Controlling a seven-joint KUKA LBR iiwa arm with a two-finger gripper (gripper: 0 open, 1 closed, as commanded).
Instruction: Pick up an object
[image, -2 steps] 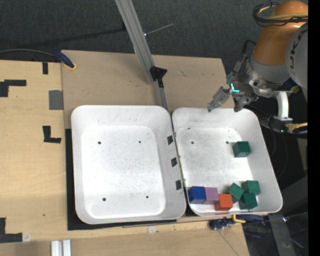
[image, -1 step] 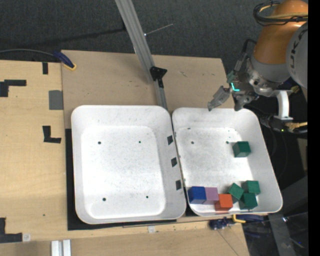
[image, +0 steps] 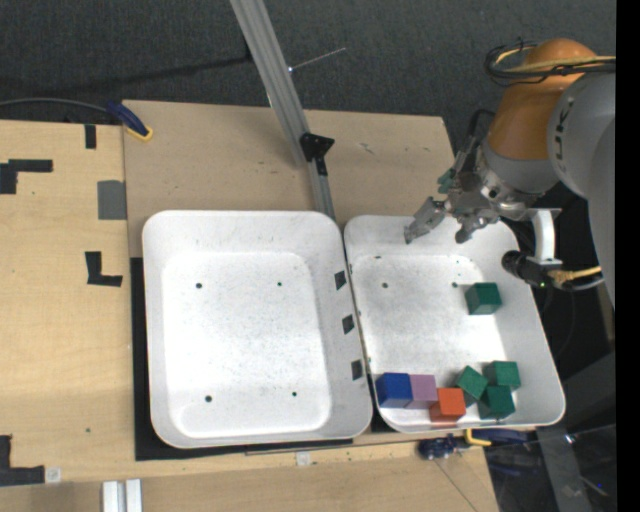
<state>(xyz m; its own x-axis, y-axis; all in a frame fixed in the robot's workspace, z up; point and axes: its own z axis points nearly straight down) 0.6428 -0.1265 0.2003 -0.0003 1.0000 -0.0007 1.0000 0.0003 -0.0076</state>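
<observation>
My gripper (image: 440, 228) hangs over the far edge of the right bin (image: 420, 300), fingers spread open with nothing between them. A lone green block (image: 483, 297) lies in that bin, below and to the right of the gripper. Along the bin's near edge sit a blue block (image: 394, 389), a purple block (image: 423, 388), an orange block (image: 451, 402) and three green blocks (image: 492, 387) bunched in the near right corner.
The left bin (image: 240, 320) stands beside the right one, their rims touching. A slanted metal pole (image: 290, 100) rises behind the bins. Black cables and a connector (image: 530, 265) hang by the right bin's far right rim.
</observation>
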